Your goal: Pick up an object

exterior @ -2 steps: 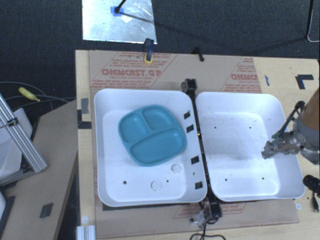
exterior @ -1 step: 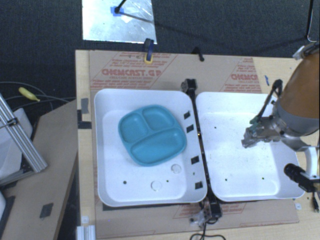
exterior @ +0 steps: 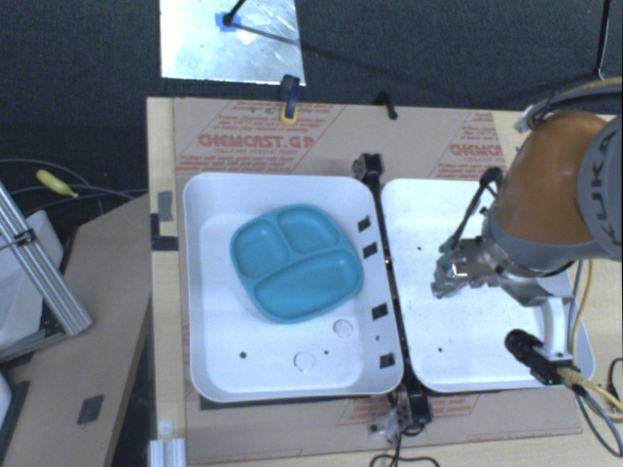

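Observation:
A blue divided plate (exterior: 295,262) lies flat in the left white bin (exterior: 219,368), near its middle. My gripper (exterior: 450,278) hangs over the right white bin (exterior: 428,358), in its middle part, well to the right of the plate. The grey arm with its orange band (exterior: 553,178) covers the right half of that bin. I see nothing between the fingers, and their spread is too small and blurred to read.
A black divider with clips (exterior: 380,261) runs between the two bins. Brown cardboard (exterior: 253,139) lies under both bins. A shiny metal sheet (exterior: 234,27) sits at the back, and an aluminium frame (exterior: 34,270) stands at the left.

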`<state>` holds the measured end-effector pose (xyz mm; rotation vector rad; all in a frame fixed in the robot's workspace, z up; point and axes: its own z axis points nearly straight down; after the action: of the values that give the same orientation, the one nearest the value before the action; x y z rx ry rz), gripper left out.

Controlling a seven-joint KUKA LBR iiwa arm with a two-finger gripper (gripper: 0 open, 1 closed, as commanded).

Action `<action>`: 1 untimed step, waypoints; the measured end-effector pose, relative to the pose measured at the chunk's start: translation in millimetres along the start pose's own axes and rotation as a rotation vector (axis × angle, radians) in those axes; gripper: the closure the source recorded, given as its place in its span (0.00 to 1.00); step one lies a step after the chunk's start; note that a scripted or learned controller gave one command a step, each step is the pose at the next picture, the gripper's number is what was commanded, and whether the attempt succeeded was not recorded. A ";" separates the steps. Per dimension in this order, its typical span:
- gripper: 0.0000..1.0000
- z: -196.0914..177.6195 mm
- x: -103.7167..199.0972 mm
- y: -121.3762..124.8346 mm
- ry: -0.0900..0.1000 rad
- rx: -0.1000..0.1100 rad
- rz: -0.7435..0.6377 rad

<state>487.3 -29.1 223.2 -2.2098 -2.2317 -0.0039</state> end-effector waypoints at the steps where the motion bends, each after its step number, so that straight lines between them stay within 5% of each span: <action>1: 1.00 -36.4 58.7 1.0 0.000 -0.005 -0.001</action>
<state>487.7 29.6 259.7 -2.2110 -2.2350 -0.0093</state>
